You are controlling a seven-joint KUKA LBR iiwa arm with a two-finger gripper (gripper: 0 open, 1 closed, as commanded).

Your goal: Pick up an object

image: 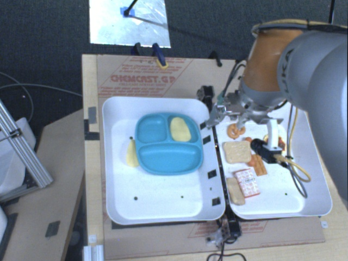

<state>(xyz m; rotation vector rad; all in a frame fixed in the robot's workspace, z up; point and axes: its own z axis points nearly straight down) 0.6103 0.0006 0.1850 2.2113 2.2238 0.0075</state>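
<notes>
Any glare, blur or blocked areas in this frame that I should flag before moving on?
Camera view: the foil sheet above the bench glares bright; the arm looms large and soft-edged on the right, covering the right bin's upper part; lighting over the left bin is even with faint shadows; the blue plate and food pieces look slightly soft, low detail.

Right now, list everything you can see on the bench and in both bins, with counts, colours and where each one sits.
bins: two, white, side by side on the bench.
divided plate: one, blue, middle of the left bin.
yellow piece: one, in the plate's upper right compartment.
pale yellow piece: one, on the left bin's floor, beside the plate's left edge.
pretzel: one, orange-brown, top of the right bin.
toast slice: one, tan, right bin, below the pretzel.
red and white packet: one, right bin, lower part.
cardboard sheet: one, brown with red print, under the bins.
arm: one, grey with an orange band, above the right bin.
</notes>
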